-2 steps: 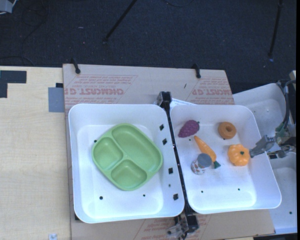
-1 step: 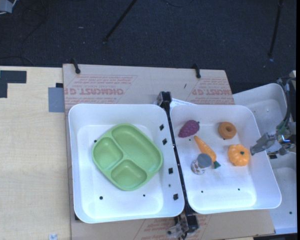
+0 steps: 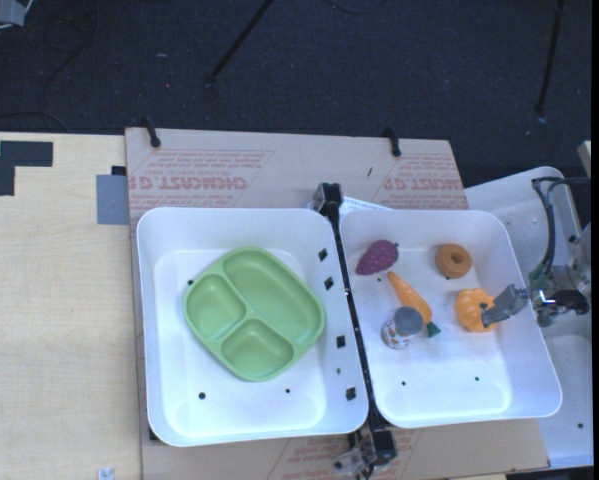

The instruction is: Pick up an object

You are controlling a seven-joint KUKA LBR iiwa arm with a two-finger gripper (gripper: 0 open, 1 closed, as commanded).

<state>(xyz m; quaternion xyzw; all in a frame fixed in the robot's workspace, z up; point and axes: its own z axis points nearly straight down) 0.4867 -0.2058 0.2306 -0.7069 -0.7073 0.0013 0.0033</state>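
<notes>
The right bin point(image 3: 459, 398) holds several small items. An orange-yellow lump point(image 3: 469, 310) lies at its right side. Left of it lie an orange carrot point(image 3: 409, 294) and a small grey-topped jar point(image 3: 403, 328). A purple bunch of grapes point(image 3: 377, 257) and a brown donut point(image 3: 454, 261) sit farther back. My gripper point(image 3: 502, 306) reaches in over the bin's right wall, low and touching or nearly touching the right side of the orange-yellow lump. Nothing is seen lifted off the bin floor.
The left bin point(image 3: 179, 398) holds a green divided plate point(image 3: 254, 313). A black divider point(image 3: 344, 318) runs between the two bins. The arm's wrist and cables point(image 3: 559, 283) hang over the right bin's right wall. Cardboard point(image 3: 249, 173) lies under the bins.
</notes>
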